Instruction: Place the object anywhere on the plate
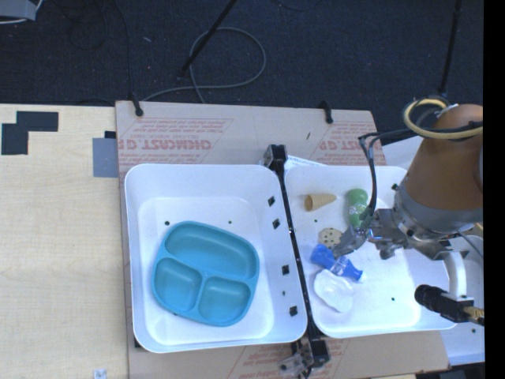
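1. While the arm (442, 172) leans in from the right, the blue plate (207, 272) lies far to the left of the gripper (353, 239), alone in the left bin (142, 212), its three compartments bare.
2. Between the two bins runs a black divider (290, 251), still well left of the gripper.
3. Up and to the left of the gripper, a small tan cone (319, 201) lies on its side in the right bin (394, 322).
4. Just left of the gripper sits a round speckled biscuit-like disc (330, 234).
5. Right below the gripper is the blue object (335, 262), lying flat on the bin floor; from where I stand it looks near the tips but not between them.
6. Below that, touching or nearly so, rests a white lump (334, 292).
7. Close above the gripper is a green object (357, 204).
8. Whether the gripper's tips are apart or together, I cannot tell; they are too small and dark against the clutter.
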You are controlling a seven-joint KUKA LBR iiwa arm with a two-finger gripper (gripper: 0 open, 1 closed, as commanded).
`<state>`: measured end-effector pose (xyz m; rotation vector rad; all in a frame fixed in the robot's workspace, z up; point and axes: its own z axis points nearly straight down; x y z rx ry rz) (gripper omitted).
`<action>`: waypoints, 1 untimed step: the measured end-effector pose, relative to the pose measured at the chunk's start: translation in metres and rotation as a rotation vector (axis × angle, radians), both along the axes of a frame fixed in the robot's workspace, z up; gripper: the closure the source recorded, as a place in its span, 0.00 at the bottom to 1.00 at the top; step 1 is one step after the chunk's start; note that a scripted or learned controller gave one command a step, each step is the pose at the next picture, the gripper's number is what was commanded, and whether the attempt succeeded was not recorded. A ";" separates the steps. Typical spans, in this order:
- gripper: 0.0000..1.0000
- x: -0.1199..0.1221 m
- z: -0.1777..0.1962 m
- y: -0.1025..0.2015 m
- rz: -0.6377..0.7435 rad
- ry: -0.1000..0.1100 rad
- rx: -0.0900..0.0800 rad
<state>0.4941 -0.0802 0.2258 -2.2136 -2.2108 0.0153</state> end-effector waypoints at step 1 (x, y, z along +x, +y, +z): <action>0.00 0.002 0.006 0.000 0.002 -0.012 -0.001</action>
